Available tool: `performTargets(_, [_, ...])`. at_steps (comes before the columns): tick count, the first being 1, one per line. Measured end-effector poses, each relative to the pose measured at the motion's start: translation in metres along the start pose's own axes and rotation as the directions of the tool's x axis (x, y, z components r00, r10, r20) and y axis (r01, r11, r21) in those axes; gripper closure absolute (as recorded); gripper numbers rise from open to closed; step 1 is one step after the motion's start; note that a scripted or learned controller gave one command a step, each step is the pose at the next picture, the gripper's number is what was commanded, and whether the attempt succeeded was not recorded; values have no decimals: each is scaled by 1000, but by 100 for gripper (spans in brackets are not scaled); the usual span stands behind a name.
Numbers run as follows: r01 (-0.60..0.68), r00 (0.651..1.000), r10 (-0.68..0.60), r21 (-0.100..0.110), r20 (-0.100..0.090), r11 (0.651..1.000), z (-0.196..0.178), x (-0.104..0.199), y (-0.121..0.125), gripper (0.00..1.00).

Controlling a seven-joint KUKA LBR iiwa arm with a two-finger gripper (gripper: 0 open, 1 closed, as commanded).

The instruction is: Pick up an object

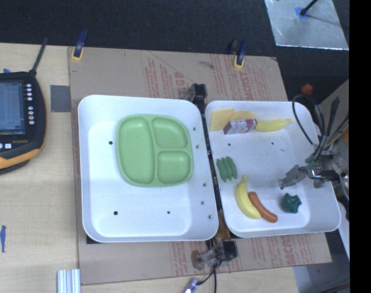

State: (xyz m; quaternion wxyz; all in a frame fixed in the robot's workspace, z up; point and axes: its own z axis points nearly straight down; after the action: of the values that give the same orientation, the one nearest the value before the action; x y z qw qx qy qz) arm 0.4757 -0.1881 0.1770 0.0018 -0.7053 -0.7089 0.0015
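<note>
At the near edge of the worktop (pixel 39 224) a cable clip sits between the two white bins. In the right bin (pixel 320 224), closest to me, lie a yellow banana (pixel 246 200) with an orange-red sausage (pixel 263 207) touching its right side, and a dark green toy (pixel 290 202) near them to the right. Just above that toy hangs the gripper (pixel 293 177), its jaws looking slightly spread with nothing between them. A ribbed green piece (pixel 226 168) lies by the bin's left wall. Farther back are a yellow slice (pixel 222 119), a small carton (pixel 240 126) and a second yellow piece (pixel 274 125). The left bin (pixel 100 224) holds a green divided plate (pixel 154 149). A handheld controller (pixel 11 118) rests far left.
</note>
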Motion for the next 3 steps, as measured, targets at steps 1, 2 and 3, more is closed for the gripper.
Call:
performTargets(1, [-2, 1000, 2, 0, 0, 1000, 46, 12, 0, 0])
performTargets(2, [-1, 1000, 1, 0, -1, 1000, 86, 12, 0, 0])
performTargets(3, [0, 1000, 0, -4, 0, 1000, -57, 80, 17, 0])
